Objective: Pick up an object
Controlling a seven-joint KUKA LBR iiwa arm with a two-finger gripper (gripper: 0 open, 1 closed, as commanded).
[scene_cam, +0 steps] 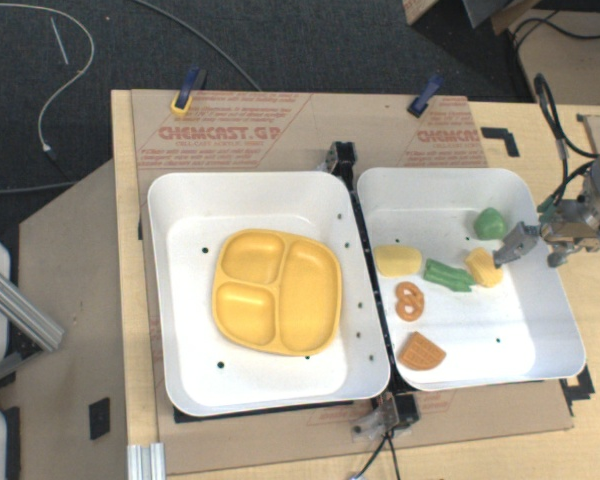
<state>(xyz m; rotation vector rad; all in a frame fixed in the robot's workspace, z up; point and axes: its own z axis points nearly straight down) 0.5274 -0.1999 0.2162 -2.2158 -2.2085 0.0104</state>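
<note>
Gripper [528, 246] at the right bin's [540, 353] far edge, one finger tip touching a yellow block [485, 267]. The block lies just ahead of the jaws, toward the bin's middle; apparently nothing is grasped, and their spread cannot be judged.

Single fixed overhead camera, slanted down, both bins [170, 268] framed.
</note>
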